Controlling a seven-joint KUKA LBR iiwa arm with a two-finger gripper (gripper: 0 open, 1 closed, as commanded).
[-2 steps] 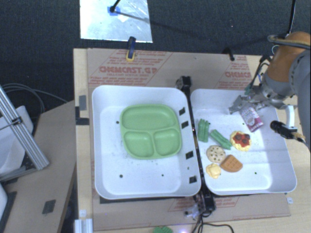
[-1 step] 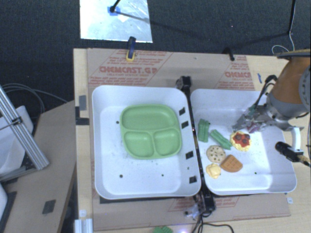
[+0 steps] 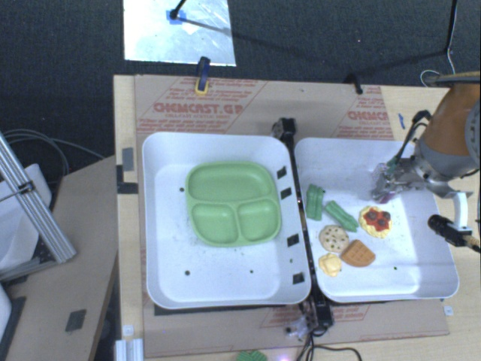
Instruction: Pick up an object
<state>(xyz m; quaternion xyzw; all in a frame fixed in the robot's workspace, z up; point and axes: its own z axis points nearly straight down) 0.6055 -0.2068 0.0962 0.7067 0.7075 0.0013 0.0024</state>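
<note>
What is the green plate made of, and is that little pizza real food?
The green plate looks like smooth plastic: one even color, molded into three sections with rounded edges. The pizza seems a toy, probably plastic or rubber, given its tiny size and flat bright colors, though the view is too coarse to be sure.

1. White bins: two, side by side, the left bin [image 3: 161, 224] and the right bin [image 3: 421, 277].
2. Green divided plates: one [image 3: 231, 203], with three compartments, lying in the left bin.
3. Green toy pieces: two in the right bin, a short block [image 3: 314, 201] near its left wall and a longer piece [image 3: 340, 215] just right of it.
4. Round toy pizzas: one [image 3: 375, 221], yellow with red topping.
5. Toy cookies: one [image 3: 333, 238], tan and speckled.
6. Orange-brown waffle-like pieces: one [image 3: 358, 254].
7. Small yellow pieces: one [image 3: 329, 264], at the near end of the cluster.
8. Robot arms: one, carrying one gripper [image 3: 385, 186] over the right bin.
</note>
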